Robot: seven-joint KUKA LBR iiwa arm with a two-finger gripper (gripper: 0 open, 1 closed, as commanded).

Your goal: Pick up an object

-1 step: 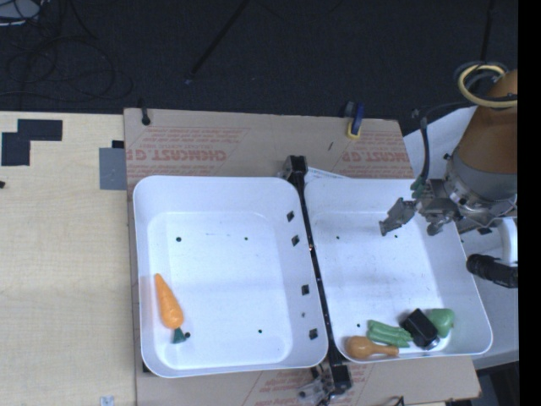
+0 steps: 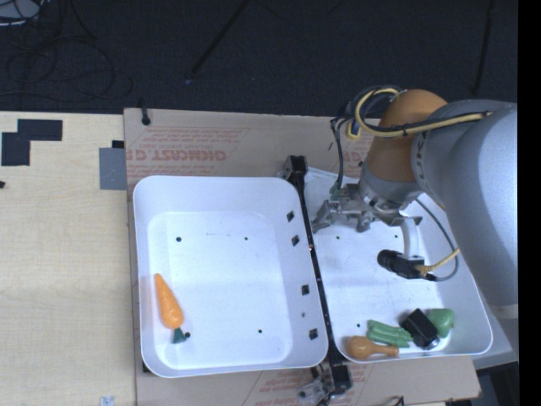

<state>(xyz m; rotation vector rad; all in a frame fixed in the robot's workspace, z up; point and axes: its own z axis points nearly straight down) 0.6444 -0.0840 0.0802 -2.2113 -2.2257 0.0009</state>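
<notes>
Two white bins (image 2: 215,194) sit on cardboard (image 2: 220,138); whether the claw (image 2: 342,212) is clenched, I cannot tell.

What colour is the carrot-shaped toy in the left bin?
Orange, with a dark green stem end; the carrot toy shows clearly in the camera view.

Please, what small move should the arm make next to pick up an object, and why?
Probably move the gripper toward the near edge of the right bin, then lower it. It is now at the far left part of that bin, with nothing under it, while the green toy, the black object and the orange-yellow toy lie clustered by the near wall.
</notes>
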